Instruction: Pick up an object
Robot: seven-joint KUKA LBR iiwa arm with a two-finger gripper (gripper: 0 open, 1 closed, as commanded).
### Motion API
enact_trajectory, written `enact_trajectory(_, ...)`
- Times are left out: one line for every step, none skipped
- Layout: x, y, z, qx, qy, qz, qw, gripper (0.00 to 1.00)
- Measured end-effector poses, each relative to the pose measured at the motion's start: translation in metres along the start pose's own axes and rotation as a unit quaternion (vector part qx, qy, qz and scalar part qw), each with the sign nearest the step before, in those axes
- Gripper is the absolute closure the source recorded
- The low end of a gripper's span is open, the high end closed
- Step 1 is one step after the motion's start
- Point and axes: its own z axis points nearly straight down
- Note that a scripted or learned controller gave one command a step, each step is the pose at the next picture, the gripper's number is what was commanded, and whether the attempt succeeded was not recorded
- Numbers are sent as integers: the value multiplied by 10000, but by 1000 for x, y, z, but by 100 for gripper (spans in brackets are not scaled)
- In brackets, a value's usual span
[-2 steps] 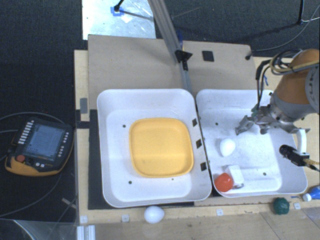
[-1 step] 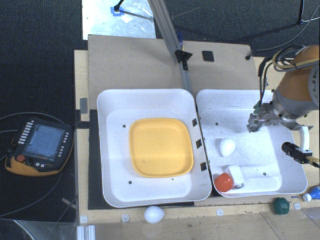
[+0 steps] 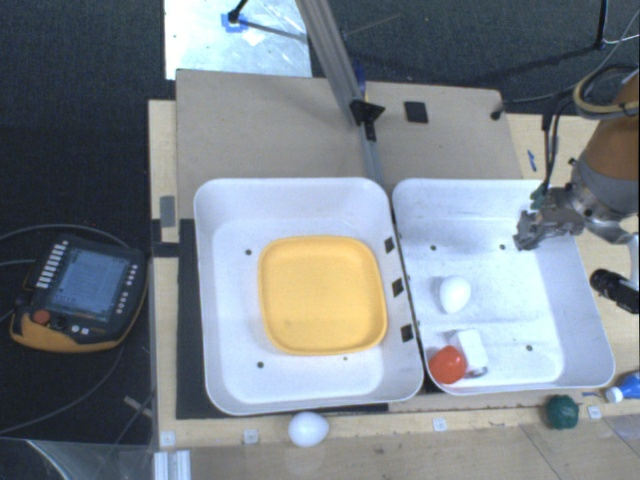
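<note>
Low in the frame, a red ball [image 3: 447, 365] and white block [image 3: 470, 349] are crowding the right bin's [image 3: 575, 313] corner. A white egg [image 3: 454, 294] is lying mid-bin, likeliest pick. Upper right, the tool [image 3: 527, 230] is hovering apart; its spread I cannot tell.

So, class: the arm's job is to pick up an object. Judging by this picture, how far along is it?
Nothing looks picked up. The white egg, red ball and white block lie in the right bin. The gripper is over that bin's far side, apart from them. Reaching, grasping and lifting remain.
</note>
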Motion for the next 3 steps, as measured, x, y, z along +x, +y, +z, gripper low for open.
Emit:
enact_trajectory(0, 1, -53, 0, 1, -5, 10000, 100)
enact_trajectory(56, 4, -61, 17, 10, -17, 10000, 100)
enact_trajectory(109, 5, -49, 24, 12, -23, 10000, 100)
